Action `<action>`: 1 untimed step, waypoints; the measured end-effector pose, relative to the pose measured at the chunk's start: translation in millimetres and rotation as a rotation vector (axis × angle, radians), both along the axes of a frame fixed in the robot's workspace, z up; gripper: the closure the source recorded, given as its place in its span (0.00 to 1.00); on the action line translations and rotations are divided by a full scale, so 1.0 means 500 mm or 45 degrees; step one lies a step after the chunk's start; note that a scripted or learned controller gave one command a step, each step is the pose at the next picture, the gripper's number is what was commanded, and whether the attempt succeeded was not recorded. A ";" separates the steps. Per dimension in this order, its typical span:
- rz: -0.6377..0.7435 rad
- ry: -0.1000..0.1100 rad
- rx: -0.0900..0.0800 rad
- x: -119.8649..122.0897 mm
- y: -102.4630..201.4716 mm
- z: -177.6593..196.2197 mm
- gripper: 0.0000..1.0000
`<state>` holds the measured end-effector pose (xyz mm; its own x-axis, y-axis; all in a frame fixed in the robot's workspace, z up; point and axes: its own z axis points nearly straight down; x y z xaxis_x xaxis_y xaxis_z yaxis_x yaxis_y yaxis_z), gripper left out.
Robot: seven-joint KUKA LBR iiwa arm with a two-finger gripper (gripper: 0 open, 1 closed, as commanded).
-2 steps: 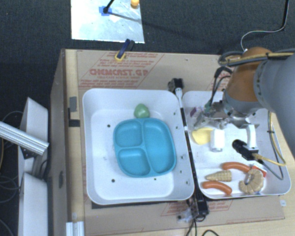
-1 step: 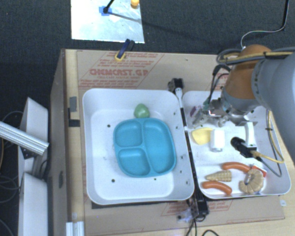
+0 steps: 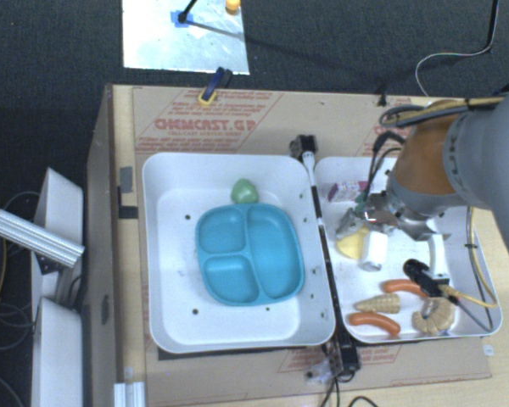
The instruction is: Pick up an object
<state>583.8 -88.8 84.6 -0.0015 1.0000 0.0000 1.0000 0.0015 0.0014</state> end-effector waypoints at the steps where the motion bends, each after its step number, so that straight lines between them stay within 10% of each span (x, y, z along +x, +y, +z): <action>1: -0.001 0.001 0.000 -0.007 0.001 0.000 0.00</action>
